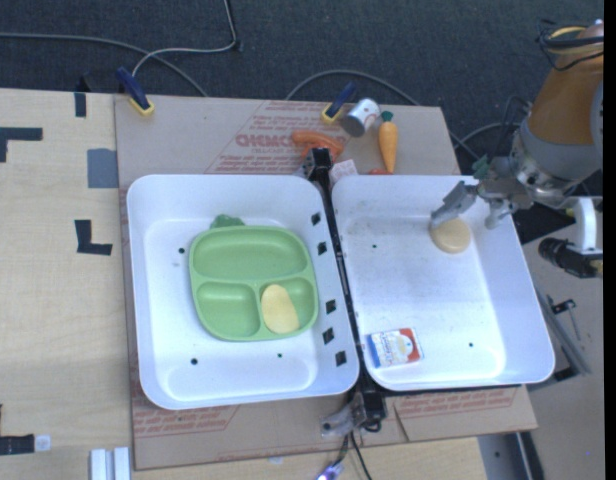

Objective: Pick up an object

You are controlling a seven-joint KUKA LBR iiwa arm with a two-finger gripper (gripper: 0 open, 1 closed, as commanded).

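I lose the arm point(573, 78) past the right edge, packet point(393, 347) print too small to read, green shape point(226, 221) half-hidden behind the tray point(250, 253)

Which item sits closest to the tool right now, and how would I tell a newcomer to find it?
Start at the right-hand white bin and look to its far corner, where the arm's tool hangs. Just below the tool lies a pale tan round piece on the bin floor. The bin's other item, a flat red-and-white packet near the front edge, is rectangular and printed.
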